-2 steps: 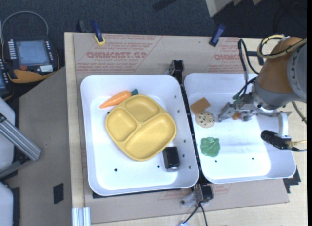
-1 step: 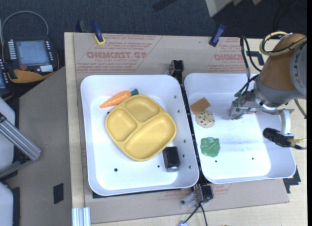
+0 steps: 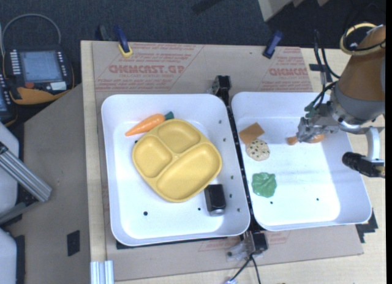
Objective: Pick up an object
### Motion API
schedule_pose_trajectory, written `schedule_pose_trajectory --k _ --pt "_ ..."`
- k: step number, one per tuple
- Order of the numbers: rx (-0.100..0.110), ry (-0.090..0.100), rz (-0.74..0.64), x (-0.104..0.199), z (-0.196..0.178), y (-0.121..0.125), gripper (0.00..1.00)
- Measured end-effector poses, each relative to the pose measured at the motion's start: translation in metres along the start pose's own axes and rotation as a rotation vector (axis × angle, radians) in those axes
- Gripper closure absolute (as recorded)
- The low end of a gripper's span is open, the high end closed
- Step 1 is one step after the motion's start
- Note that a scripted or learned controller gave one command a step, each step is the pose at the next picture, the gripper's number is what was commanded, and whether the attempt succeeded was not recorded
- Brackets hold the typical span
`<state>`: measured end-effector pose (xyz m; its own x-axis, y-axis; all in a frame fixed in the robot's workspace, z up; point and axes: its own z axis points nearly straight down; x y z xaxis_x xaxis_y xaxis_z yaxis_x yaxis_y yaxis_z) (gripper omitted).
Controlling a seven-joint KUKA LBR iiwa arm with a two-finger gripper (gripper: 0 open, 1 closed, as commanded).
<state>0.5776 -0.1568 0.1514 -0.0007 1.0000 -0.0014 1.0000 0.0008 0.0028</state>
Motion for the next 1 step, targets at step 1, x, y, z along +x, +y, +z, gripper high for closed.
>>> schedule_pose_trajectory --k 1 --pt "0.002 0.0 0.0 -0.0039 -0.0567 -0.005 1.0"
